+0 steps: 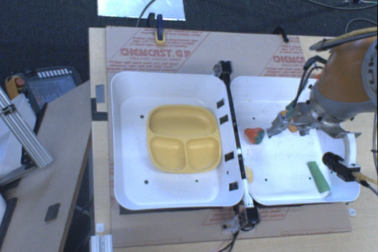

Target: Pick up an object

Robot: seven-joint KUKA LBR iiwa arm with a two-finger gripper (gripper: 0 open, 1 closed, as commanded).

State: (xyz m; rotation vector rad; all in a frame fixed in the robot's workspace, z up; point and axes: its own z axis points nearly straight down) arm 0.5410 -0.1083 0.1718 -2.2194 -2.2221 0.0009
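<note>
A small orange and green toy (255,135) lies near the left wall of the right bin (277,192). A green stick-shaped block (318,177) rests toward that bin's front right corner. A small pale yellow piece (249,174) sits by the divider between the bins. My gripper (276,128) hangs low over the right bin, just right of the orange and green toy and pointing toward it. I see nothing held in it. The grey arm with its orange band (348,71) reaches in from the right.
The left bin (127,144) holds a yellow divided plate (183,137). A black fitting with a cable (338,166) sits at the right bin's right side, near the green block. Black clips line the divider (230,127) between the bins.
</note>
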